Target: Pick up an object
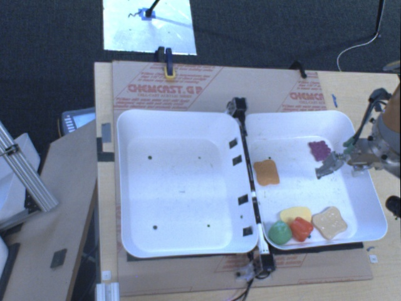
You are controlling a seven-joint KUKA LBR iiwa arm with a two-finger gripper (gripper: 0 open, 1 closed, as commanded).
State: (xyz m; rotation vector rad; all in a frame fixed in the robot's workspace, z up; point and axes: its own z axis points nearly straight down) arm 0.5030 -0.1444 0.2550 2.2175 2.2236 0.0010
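Camera view: I have the gripper [327, 166] low over the right bin [294, 127], coming in from 3 o'clock. I can't tell its state from here, and I see nothing in its grasp.

Nearest candidate is the purple grape cluster [319, 149], just beside the tip at about 11 o'clock, in the upper right part of the bin. It's roughly round with no real long axis, so approach angle looks free.

Orange piece [267, 172] is at 9 o'clock from the tip, alone mid-bin with open floor all around.

At 6–7 o'clock, along the near wall: toast slice [329, 222], red piece [301, 229], yellow piece [295, 214], green ball [280, 232]. These are packed touching, tight against the rim, so I judge them poor picks.

Left bin [175, 180] lies well apart at 9 o'clock.

My call: grapes, a short move up-left.
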